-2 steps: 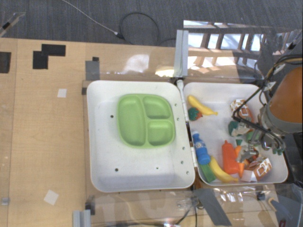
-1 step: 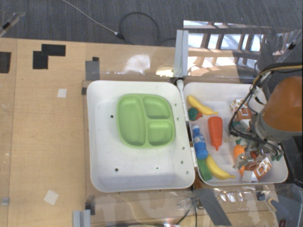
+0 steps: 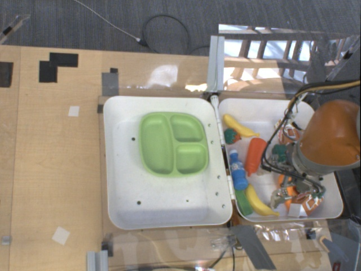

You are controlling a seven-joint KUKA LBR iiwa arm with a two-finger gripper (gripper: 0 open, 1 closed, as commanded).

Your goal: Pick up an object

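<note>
The right bin holds a yellow banana at its far left. A small green piece lies beside it. An orange-red carrot-like piece lies mid-bin. Along the left wall lie a blue bottle and a green piece, and a second yellow banana rests toward the near corner. My gripper hangs low over the bin's right half, above orange-and-white packets. The orange wrist band and cables hide what lies directly under it.
The left bin carries a green divided plate. A metal divider post stands at the back between the bins. Black cables loop off the wrist over the right bin. Bare wooden bench spreads to the left.
</note>
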